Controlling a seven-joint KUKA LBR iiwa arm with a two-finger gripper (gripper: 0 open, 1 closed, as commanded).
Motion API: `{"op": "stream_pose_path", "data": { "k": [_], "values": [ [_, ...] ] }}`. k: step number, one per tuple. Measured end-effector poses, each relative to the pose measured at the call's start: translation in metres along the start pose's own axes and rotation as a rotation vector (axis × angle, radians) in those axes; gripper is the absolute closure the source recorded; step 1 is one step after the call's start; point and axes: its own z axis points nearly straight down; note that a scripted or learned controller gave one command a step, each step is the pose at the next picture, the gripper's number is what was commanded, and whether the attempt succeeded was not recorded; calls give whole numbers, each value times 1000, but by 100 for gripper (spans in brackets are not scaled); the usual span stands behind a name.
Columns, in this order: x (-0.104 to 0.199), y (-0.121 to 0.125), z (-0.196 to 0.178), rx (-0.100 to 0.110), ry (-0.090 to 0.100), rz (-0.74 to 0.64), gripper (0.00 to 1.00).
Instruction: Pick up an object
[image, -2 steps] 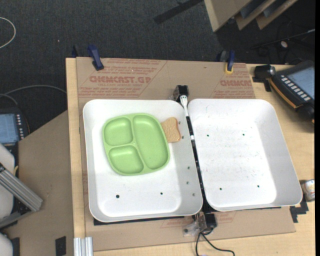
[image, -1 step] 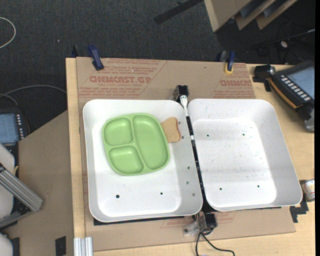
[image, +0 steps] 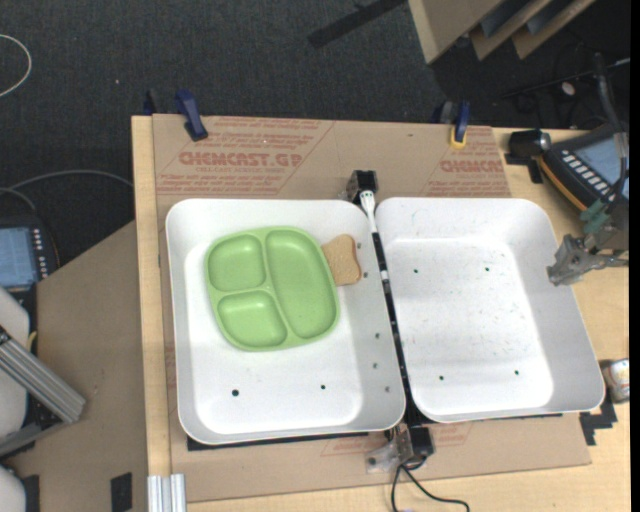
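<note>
Resting in left bin (image: 200, 395): green plate (image: 272, 288) (perhaps touching toast (image: 343, 260)).

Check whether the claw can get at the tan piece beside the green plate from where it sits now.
Probably yes: the tan piece lies uncovered beside the green divided plate, and the claw waits at the right bin's far edge.

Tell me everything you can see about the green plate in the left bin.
The green plate is a pale lime, matte, plastic-looking dish with rounded corners, split into three compartments: two toward the bin's back and one at the near left. It lies flat and turned at a slant in the back half of the left bin. A small tan sponge-like piece rests against its right rim, partly overlapping the edge. Its compartments hold nothing visible.
</note>
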Motion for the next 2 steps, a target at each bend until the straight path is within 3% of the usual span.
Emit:
{"op": "stream_pose_path", "data": {
  "k": [1,2],
  "values": [
    [-24,34,-78,-18,-8,3,100],
    [8,6,-1,1,0,3,100]
  ]
}}
